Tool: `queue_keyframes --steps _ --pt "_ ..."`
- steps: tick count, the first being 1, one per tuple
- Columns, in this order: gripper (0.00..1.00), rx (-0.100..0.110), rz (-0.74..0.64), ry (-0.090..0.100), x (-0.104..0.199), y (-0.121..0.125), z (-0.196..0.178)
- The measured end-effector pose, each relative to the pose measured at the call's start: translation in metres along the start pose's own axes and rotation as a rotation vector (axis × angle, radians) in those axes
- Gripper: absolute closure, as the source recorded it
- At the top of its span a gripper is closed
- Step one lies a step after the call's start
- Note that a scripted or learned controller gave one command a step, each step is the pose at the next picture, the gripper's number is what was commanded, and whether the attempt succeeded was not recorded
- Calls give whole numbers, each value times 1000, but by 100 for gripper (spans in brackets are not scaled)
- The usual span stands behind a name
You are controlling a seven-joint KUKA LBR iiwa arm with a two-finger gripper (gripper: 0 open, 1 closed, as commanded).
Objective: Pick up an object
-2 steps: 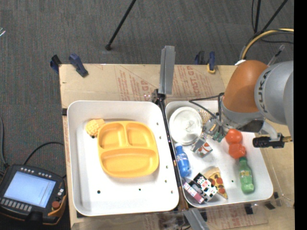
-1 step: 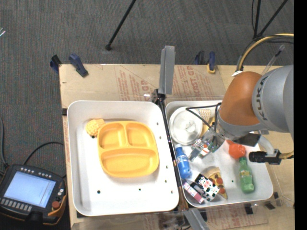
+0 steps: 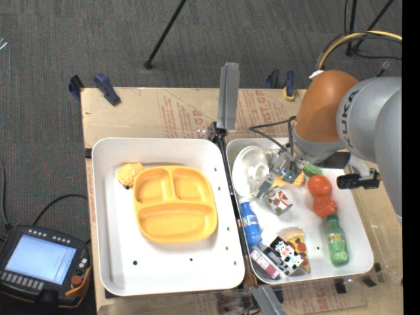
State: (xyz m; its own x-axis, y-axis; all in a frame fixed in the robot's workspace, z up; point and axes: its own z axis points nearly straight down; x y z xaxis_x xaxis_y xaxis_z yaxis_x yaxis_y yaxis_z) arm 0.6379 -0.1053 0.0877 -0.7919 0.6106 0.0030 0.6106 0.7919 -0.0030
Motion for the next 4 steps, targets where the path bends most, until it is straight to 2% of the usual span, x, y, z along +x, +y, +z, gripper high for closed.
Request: queue_keyframes --steps 1,2,3,4 --pt "0 5 -120 -36 35 -22 -5" --pt "0 11 -111 -41 47 -34 -5" --pt "0 -3 -478 -6 -8 -108 0" --pt "0 -1 -529 -6 12 -72 0"
